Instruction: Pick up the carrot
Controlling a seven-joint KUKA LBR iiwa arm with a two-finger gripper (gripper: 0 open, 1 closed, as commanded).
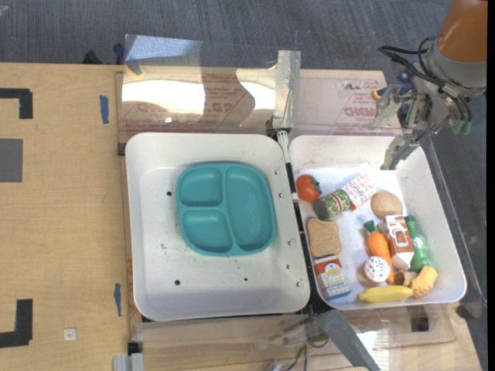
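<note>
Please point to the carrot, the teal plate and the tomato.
carrot (378, 245): camera view, middle of its orange body.
teal plate (261, 207): camera view, floor of its long right compartment.
tomato (308, 188): camera view, its red top.

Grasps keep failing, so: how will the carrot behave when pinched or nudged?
The carrot looks like smooth moulded plastic, so probably stiff, light and slippery. Its tapered round body may roll, though toys crowding it in the right bin likely limit that.

Two white bins are seen, with one teal divided plate in the left. One carrot, one tomato, one banana and one bread slice are counted.
</note>
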